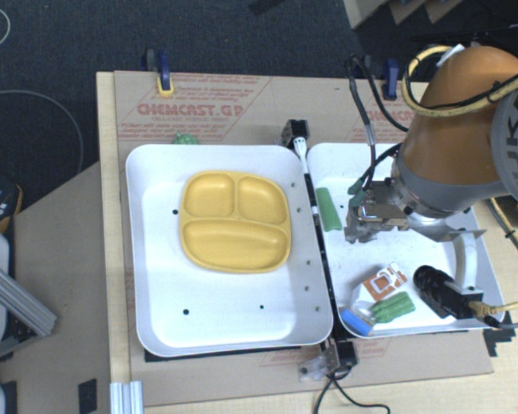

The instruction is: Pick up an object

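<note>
1. Bench [207, 102]: a brown board carrying two shallow white bins side by side. A blue clamp [164, 72] sits on its far edge.

2. Left bin [155, 257]: holds one yellow divided plate [236, 221] with three compartments, lying flat in the far half of the bin, apart from every wall.

3. Right bin [345, 158]: holds the small objects available for picking.
   - A green strip [329, 209] lies flat near the bin's left wall, running roughly along it.
   - The hand [369, 222] hangs just right of the green strip, over the middle of the bin. Nothing is visibly held in it, and whether it is released or clenched cannot be told (the wrist blocks the view).
   - A blue item [356, 321] lies at the near left corner, touching a green block [392, 308].
   - An orange-and-white packet [386, 281] lies just beyond the green block, nearer than the hand.

4. Arm [462, 136]: the orange band and grey body reach in from the right, above the right bin's far half.
</note>
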You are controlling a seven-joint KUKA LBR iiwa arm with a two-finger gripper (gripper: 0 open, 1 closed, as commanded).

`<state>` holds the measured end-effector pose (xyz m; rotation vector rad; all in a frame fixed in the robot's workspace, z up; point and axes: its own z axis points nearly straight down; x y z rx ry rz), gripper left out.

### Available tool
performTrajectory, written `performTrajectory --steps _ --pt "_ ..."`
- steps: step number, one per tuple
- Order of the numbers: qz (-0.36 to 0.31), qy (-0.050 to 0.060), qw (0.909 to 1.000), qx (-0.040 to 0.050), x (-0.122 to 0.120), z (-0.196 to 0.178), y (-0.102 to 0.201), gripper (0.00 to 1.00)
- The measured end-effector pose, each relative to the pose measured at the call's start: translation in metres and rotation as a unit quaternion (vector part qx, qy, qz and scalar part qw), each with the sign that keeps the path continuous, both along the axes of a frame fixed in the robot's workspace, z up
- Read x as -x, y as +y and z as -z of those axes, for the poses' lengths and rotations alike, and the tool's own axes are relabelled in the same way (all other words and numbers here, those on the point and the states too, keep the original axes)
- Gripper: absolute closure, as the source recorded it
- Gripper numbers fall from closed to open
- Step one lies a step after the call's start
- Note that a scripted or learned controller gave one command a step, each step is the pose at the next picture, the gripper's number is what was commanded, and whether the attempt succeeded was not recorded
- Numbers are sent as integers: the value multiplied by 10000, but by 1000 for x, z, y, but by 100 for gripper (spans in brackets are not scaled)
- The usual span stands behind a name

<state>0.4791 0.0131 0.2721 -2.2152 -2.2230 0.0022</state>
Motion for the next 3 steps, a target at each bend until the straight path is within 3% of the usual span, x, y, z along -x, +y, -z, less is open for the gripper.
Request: performTrajectory --steps 1,2,3 --pt "-21 -69 10000 -7 -1 -86 52 100" --pt "16 -82 10000 3 -1 -186 25 100" --pt "-1 5 10000 8 0 -154 62 100"
